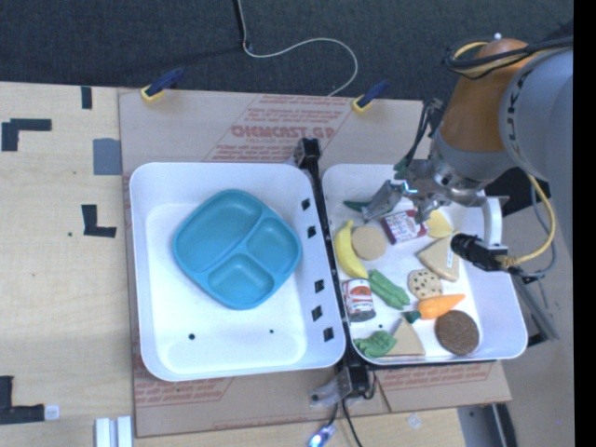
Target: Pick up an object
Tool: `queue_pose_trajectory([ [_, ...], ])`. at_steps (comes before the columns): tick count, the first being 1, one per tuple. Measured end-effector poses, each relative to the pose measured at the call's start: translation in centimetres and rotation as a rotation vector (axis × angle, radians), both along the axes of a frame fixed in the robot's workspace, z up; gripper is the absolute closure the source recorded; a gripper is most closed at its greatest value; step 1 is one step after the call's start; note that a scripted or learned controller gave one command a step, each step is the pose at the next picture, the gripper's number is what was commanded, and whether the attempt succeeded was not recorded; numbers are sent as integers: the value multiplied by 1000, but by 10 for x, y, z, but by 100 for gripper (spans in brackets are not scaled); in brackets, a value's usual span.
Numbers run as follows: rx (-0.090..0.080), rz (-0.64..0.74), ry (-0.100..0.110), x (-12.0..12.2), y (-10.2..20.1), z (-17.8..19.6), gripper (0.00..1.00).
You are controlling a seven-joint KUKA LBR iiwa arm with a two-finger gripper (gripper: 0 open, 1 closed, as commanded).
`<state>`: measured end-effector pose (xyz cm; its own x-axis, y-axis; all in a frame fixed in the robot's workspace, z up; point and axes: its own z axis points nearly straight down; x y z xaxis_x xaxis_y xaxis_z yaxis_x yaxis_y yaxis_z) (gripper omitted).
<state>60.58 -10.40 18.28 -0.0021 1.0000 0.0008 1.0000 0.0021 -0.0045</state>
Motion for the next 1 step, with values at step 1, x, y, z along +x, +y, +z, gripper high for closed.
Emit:
queue_pose_trajectory([
  [1,1,2,-3,-39,29,63,0],
])
